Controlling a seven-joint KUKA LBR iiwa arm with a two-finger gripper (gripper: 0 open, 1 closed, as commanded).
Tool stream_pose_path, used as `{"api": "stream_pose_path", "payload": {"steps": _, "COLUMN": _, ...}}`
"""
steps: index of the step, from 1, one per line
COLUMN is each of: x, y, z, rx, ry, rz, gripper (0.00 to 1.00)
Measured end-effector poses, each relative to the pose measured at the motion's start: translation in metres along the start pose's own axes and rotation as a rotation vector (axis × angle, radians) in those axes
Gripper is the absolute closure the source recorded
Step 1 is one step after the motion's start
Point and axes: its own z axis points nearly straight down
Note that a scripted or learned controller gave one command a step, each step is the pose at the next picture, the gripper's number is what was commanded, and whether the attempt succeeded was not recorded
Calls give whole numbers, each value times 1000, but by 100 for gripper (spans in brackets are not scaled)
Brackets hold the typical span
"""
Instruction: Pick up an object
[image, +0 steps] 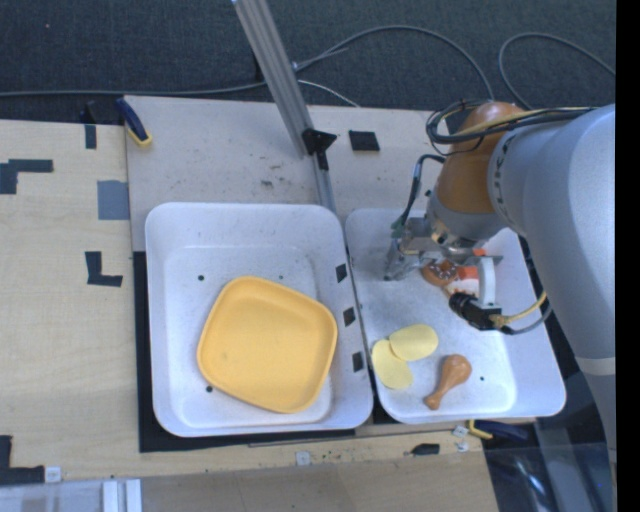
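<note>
Overhead view of the pick in its approach stage: the gripper (398, 262) is lowered into the upper part of the right bin (535, 400), whether it is spread or closed cannot be told at this slant, and nothing is seen in its hold, so the grasp and lift remain to be done. Candidate objects lie nearer the camera in the same bin (the left bin (165, 300) holds a yellow plate (267, 343)): two pale yellow chips (405, 353) below the gripper and apart from it, a drumstick (448, 381) beside them, and a small orange-brown item (447, 272) just to the gripper's right, partly hidden.
</note>
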Motion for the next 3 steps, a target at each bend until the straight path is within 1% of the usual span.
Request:
{"api": "stream_pose_path", "payload": {"steps": 1, "x": -3, "y": 3, "z": -42, "rx": -2, "ry": 1, "rz": 1, "gripper": 100}}
{"api": "stream_pose_path", "payload": {"steps": 2, "x": -12, "y": 6, "z": -98, "rx": -3, "ry": 0, "rz": 1, "gripper": 100}}
{"api": "stream_pose_path", "payload": {"steps": 3, "x": -20, "y": 7, "z": -145, "rx": -3, "ry": 0, "rz": 0, "gripper": 100}}
